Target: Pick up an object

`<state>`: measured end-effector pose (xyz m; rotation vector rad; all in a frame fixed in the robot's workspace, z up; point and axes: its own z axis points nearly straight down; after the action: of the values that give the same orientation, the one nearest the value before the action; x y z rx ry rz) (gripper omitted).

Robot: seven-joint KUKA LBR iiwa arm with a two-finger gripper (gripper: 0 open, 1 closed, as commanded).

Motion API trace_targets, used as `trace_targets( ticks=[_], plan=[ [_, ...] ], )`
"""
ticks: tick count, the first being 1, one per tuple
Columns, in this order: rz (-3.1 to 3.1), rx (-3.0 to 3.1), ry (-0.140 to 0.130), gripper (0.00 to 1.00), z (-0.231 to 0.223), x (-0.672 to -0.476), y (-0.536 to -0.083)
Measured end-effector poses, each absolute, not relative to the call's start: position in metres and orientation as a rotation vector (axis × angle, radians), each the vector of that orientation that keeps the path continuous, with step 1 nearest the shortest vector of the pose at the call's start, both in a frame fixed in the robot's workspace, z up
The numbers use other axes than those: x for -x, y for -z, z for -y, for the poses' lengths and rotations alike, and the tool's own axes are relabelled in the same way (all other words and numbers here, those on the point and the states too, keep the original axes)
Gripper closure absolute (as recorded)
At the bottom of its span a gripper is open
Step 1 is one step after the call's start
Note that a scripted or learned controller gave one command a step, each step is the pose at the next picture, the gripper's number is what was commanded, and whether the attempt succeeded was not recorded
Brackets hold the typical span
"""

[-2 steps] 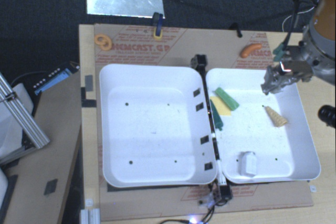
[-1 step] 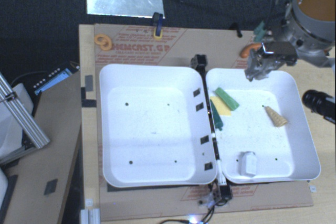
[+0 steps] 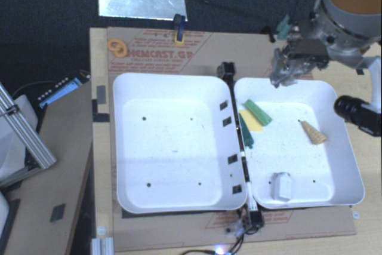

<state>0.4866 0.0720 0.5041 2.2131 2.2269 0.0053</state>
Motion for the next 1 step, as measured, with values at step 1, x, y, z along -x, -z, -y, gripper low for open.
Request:
trace_targets(
  ticks=[1],
  plan=[
    [-2.227,-2.212,-0.008,1.00,-0.1025,-0.4866,-0.5366]
  ],
)
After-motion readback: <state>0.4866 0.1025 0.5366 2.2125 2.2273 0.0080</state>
